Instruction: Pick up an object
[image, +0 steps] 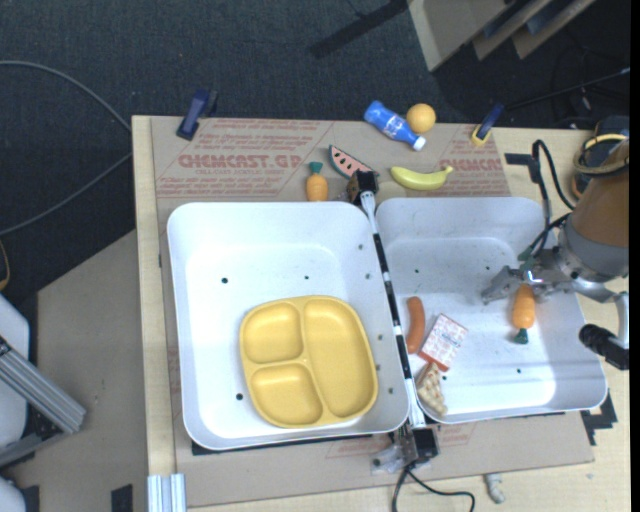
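Observation:
In the right bin (470, 240), a toy orange carrot (523, 308) lies near the right side, its green tip pointing toward the front. My gripper (525, 285) hangs just over the carrot's upper end, at the end of the arm's wrist (600, 225). Its fingers look spread, with one grey finger (497, 290) angled out to the left; the carrot's top sits between them, and the carrot seems to rest on the bin floor. Along the bin's left side are an orange-red sausage (414, 325), a small red-and-white packet (443, 342) and a tan snack piece (432, 390).
A yellow divided plate (307, 360) sits in the left bin (230, 250). Behind the bins on the board lie a banana (420, 178), a blue bottle (392, 124), an orange ball (421, 117), a watermelon slice (346, 160) and a small orange toy (317, 186).

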